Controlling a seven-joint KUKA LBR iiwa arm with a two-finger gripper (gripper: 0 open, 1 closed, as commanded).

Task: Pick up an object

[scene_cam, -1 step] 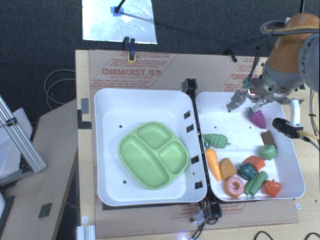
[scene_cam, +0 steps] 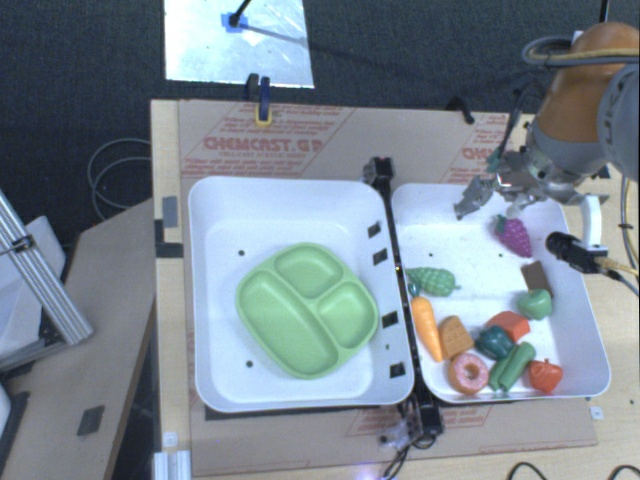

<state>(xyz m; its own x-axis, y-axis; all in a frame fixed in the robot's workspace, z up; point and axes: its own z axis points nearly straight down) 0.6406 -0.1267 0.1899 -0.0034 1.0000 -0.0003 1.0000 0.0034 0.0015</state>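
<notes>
The gripper (scene_cam: pixel 495 196) hangs just left of the purple grapes (scene_cam: pixel 514 236) in the right bin (scene_cam: pixel 590 338), jaws spread, holding nothing.

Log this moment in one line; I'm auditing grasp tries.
gripper: open, holding nothing | position: above right bin far edge | nearest: purple grapes | left bin: green divided plate

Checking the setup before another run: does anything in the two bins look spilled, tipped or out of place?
Nothing stands out. The green three-compartment plastic plate lies flat in the left white bin. The plastic toy foods, such as the orange carrot and purple grape bunch, all lie inside the right white bin.
</notes>
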